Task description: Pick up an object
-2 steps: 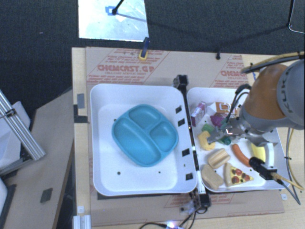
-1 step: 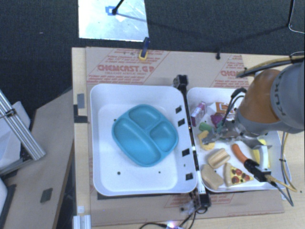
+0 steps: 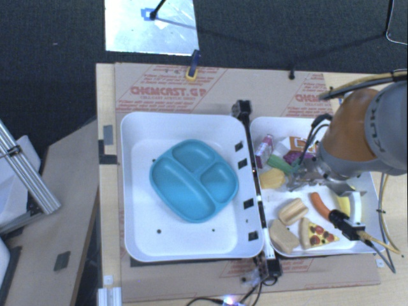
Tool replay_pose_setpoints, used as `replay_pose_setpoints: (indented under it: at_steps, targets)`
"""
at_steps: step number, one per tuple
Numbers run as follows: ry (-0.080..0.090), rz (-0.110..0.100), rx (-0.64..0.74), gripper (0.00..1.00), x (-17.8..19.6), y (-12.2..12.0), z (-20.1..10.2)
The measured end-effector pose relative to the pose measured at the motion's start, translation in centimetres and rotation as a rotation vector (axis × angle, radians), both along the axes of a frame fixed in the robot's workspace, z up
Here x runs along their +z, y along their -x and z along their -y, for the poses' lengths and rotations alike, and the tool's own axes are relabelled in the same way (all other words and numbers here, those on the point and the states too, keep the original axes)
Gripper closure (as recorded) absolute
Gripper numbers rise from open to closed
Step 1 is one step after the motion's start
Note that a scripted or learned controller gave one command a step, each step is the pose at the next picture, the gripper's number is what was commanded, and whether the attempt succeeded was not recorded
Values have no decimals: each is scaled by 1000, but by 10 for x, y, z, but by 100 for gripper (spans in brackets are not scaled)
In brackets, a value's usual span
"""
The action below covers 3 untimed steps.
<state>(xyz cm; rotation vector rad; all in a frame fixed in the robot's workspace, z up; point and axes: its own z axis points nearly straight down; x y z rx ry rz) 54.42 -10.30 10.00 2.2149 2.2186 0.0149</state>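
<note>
Claw (image 3: 299,178) low in right bin (image 3: 366,247), over toy food near its middle; finger state cannot be told. Blue divided plate (image 3: 193,180) centred in left bin (image 3: 137,234).

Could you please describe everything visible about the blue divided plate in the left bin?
The blue plate is a smooth, plastic-looking tray in light turquoise with rounded corners. Raised ridges split it into three compartments. It lies flat, turned at an angle to the walls of the left bin, roughly in that bin's middle. It rests on the white floor, and nothing else touches it.
</note>
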Motion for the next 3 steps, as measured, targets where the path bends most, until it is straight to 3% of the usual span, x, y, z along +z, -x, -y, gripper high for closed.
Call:
replay_pose_setpoints:
  at_steps: [3]
  targets:
    - [3,-6,3,100,127,-10,3]
